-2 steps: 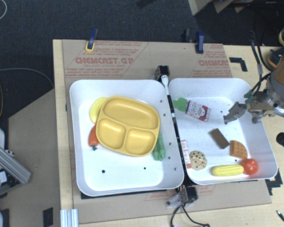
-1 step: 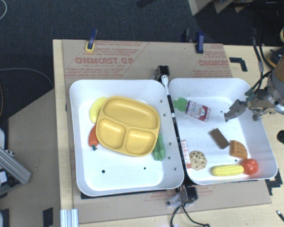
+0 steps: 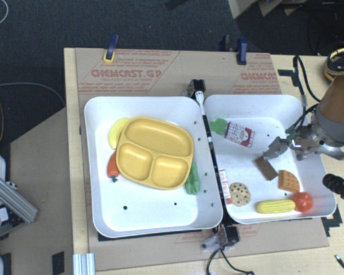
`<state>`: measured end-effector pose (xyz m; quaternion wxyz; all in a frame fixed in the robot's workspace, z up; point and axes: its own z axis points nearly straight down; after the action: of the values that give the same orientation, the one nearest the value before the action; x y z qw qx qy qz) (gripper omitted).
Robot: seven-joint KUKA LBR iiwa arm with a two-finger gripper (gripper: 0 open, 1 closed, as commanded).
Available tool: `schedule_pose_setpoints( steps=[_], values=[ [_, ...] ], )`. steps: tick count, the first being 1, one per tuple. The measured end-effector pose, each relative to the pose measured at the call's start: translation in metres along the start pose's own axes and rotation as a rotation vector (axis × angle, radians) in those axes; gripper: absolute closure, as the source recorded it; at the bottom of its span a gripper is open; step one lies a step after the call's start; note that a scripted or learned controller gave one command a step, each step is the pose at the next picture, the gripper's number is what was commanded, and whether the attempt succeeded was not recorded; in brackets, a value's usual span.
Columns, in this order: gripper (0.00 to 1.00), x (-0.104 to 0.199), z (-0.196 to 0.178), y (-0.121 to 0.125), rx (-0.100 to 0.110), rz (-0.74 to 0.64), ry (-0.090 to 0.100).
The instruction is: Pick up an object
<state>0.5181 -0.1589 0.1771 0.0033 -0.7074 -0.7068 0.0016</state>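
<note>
in the left bin (image 3: pixel 103 171) a yellow divided tray (image 3: pixel 155 152) lies over a banana (image 3: pixel 117 132), a red pepper (image 3: pixel 113 167) and a green thing (image 3: pixel 192 179). in the right bin (image 3: pixel 258 105) lie a cookie (image 3: pixel 239 193), a small packet (image 3: pixel 239 133), corn (image 3: pixel 276 206), a brown block (image 3: pixel 266 168), a waffle (image 3: pixel 288 180) and a tomato (image 3: pixel 303 201). the pincer (image 3: pixel 277 148) hangs just above the brown block, up and right of it, gripping nothing; open or closed, i cannot tell.

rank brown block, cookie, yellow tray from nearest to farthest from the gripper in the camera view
From the gripper:
1. brown block, just below it in the right bin
2. cookie, lower left corner of the same bin
3. yellow tray, across in the left bin
</note>
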Motion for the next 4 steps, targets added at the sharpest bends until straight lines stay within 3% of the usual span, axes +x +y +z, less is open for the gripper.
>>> schedule_pose_setpoints(
  steps=[2,3,4],
  values=[
    [0.00,0.000,0.091,-0.006,-0.013,-0.002,-0.003],
    [1.00,0.000,0.081,-0.007,-0.012,-0.001,-0.004],
    [1.00,0.000,0.033,0.003,-0.012,-0.002,-0.005]
  ],
)
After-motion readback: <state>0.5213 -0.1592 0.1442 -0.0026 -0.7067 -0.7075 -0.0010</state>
